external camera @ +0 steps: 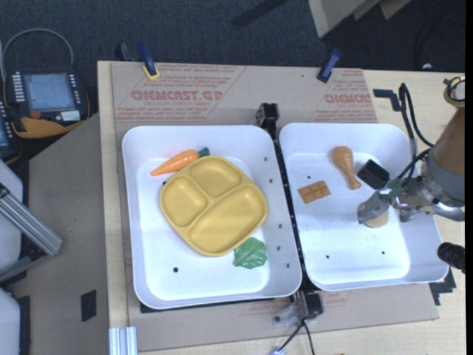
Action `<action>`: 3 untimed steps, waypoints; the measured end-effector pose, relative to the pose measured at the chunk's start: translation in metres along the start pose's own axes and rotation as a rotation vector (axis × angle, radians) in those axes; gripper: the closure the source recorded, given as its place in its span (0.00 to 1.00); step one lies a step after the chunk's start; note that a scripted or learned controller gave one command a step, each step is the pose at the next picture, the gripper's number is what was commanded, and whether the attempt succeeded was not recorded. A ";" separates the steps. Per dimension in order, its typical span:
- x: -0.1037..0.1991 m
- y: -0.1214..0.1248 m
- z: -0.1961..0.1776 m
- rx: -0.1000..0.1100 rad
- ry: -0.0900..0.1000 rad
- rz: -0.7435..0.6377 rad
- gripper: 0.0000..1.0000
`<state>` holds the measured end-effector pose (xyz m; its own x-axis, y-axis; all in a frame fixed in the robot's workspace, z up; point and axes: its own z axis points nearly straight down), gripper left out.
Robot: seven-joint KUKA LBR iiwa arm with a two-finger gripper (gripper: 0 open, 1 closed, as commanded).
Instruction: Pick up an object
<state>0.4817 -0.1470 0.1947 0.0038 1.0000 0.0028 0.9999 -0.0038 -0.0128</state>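
My gripper (373, 211) is low over the right bin (355, 268), near its right-hand middle, at the end of the arm reaching in from the right. A small tan object (378, 221) peeks out directly beneath the gripper; whether it is gripped is hidden. A tan drumstick (344, 164) lies just up and left of the gripper. Further left on the bin floor lies a flat brown cracker (314, 192). A black block (372, 173) sits just above the gripper.
The left bin (144, 220) holds a yellow divided plate (213, 205), an orange carrot (174, 162) at the plate's upper left and a green leaf (250, 253) at its lower right. Black cables (409, 120) hang by the arm.
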 end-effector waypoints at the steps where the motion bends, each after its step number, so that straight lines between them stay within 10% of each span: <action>1: 0.000 0.003 -0.005 -0.012 -0.003 -0.004 0.00; 3: 0.008 0.007 0.108 -0.005 0.000 -0.003 0.00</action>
<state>0.4871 -0.1388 0.0864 0.0005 1.0000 0.0029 1.0000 -0.0004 -0.0074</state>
